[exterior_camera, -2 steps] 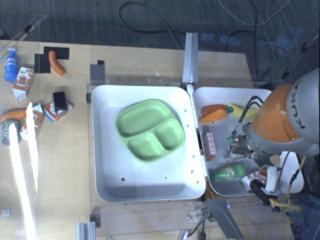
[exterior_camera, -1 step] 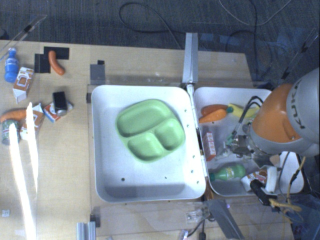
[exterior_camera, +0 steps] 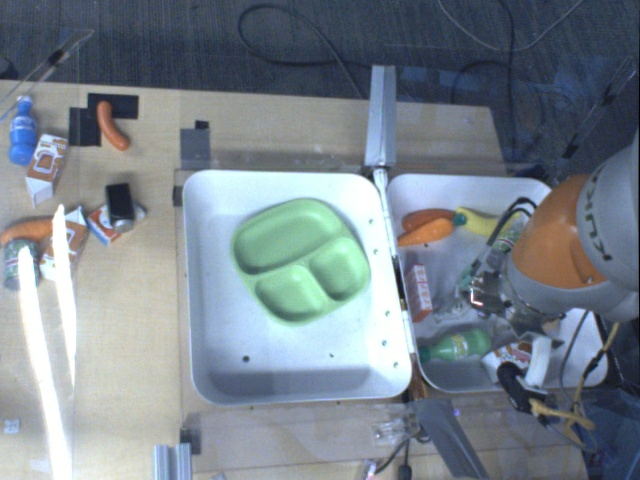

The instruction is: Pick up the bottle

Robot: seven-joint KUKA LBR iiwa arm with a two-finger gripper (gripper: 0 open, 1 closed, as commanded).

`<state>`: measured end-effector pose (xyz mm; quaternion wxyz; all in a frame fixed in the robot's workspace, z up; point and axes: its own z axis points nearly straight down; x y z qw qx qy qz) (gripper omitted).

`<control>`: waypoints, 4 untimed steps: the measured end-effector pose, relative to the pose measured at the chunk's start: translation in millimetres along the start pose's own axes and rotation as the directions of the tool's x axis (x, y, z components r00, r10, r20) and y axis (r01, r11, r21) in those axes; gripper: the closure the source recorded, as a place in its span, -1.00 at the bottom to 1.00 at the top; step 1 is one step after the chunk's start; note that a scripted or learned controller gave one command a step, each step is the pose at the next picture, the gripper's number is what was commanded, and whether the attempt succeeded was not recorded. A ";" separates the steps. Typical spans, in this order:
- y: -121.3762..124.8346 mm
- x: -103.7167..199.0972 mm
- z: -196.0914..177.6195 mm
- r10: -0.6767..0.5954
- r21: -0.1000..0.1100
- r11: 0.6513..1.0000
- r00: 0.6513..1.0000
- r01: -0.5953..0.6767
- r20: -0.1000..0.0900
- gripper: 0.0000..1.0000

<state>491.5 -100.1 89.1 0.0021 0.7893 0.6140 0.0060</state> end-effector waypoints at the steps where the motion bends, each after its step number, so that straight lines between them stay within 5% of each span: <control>1: 3.4 1.3 -11.1 -0.004 -0.008 1.000 1.000 0.004 0.000 1.00; 2: 3.2 1.1 -11.0 -0.002 -0.007 1.000 1.000 0.002 0.000 -1.00; 3: -3.9 13.7 0.2 0.018 -0.005 1.000 1.000 -0.018 0.008 -1.00; 4: -0.9 16.5 -10.9 0.013 -0.011 1.000 1.000 -0.013 0.005 1.00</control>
